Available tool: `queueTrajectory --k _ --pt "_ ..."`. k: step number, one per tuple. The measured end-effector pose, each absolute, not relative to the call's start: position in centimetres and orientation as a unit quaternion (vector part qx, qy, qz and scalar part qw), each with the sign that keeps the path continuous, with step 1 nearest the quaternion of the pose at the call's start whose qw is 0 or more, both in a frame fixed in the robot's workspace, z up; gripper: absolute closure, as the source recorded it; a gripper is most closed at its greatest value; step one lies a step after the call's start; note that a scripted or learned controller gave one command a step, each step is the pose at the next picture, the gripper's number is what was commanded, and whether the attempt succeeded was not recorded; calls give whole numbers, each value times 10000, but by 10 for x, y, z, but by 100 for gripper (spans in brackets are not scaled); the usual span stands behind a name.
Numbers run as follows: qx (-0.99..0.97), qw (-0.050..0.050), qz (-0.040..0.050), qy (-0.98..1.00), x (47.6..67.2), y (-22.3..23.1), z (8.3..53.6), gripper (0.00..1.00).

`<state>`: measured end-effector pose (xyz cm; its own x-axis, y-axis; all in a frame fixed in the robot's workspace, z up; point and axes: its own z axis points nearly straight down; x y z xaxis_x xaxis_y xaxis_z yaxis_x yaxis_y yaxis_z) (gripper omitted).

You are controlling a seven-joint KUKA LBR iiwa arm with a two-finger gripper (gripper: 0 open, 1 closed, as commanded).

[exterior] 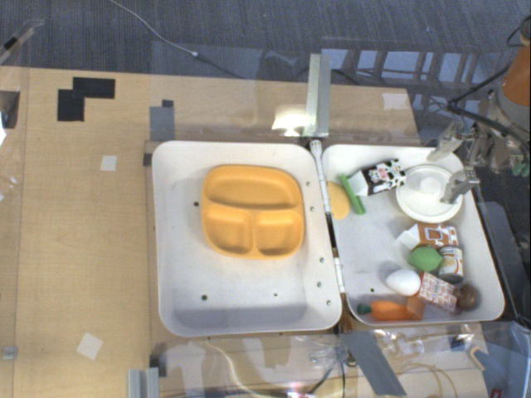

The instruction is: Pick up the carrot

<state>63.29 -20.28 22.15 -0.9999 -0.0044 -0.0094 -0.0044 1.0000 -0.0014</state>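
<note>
Carrot [388, 310]: lay on its side near the lower edge of the right bin, in the lower right of the frame, orange with a paler tip toward the left.
Carrot's neighbours: a white egg [404, 283] sat just above it; a small orange-brown block [415, 307] touched its right end; a red-and-white packet [438, 293] lay just right of that.
Hand [461, 172]: hung over the upper right corner of the right bin, at the right edge of the frame, well apart from the carrot; its metal fingers [457, 186] reached down beside the rim of a white bowl [426, 194]. Nothing showed between the fingers; whether they were spread or closed could not be told.
Arm: entered from the right edge of the frame, its orange band [519, 89] at the upper right.
Right bin [365, 251]: also held a green ball [426, 259], a black-and-white cow-patterned item [383, 176], a green stick [353, 194], a yellow piece [338, 200] against its left wall, and a dark brown round thing [467, 297] in the lower right corner.
Left bin [178, 247]: held a yellow divided plate [252, 211], set toward its upper middle.
Table [75, 247]: light wood, carrying both bins side by side, with black marks [83, 96] in the upper left of the frame.
</note>
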Motion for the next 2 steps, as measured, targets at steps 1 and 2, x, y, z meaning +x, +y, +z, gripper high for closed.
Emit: queueTrajectory --k 1,2 --pt "-561 69 -11 9984 636 -111 115 0" --pt "-1552 42 -6 9879 564 -90 101 0"
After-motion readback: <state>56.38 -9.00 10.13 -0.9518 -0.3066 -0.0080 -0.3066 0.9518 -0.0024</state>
